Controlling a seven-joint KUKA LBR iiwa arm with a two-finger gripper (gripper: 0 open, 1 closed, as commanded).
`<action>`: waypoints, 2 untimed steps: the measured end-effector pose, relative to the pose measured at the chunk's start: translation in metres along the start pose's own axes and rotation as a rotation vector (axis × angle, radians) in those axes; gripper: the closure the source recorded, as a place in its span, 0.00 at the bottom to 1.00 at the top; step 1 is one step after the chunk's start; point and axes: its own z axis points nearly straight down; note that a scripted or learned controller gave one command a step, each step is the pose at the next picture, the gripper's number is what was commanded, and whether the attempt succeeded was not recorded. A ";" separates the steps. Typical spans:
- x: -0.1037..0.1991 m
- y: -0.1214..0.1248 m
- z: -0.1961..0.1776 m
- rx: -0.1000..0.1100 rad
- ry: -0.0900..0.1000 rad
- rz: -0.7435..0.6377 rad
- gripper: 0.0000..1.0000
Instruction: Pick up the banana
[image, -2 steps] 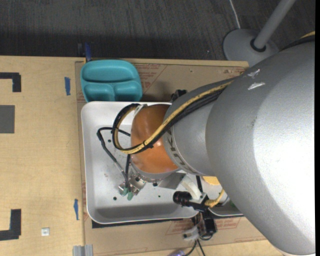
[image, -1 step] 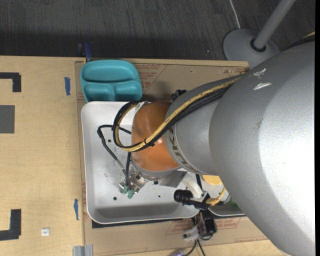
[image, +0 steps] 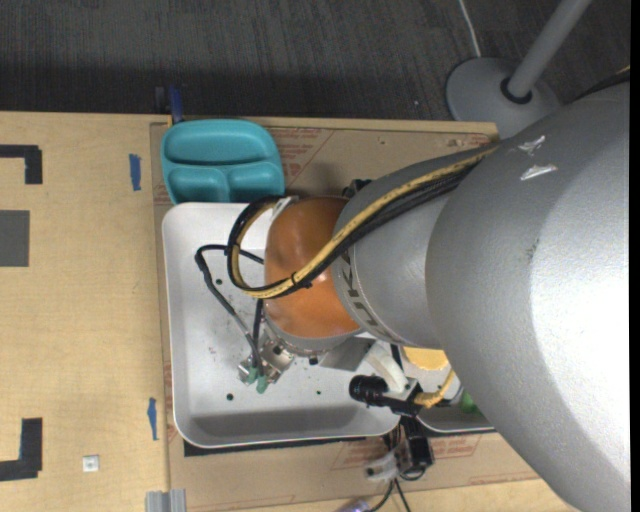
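Note:
A pale yellow patch that looks like part of the banana (image: 432, 362) peeks out from under the arm, at the near left corner of the right bin (image: 455, 420). Most of it is hidden by the arm. The arm's orange wrist band (image: 305, 270) hangs over the left bin (image: 190, 300). My gripper (image: 260, 374) shows as a small metal and green tip below the wrist, low over the left bin's floor, well left of the yellow patch. Nothing can be seen held in it.
A teal moulded tray (image: 222, 160) stands just behind the left bin. Black and yellow cables (image: 235, 265) loop off the wrist over the bin. A black plug-like part (image: 372, 391) sits near the bin's front rim. The grey arm covers the right bin.

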 end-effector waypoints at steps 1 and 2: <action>0.000 0.001 -0.010 -0.002 -0.001 0.000 1.00; -0.001 0.002 -0.020 -0.005 -0.002 0.001 1.00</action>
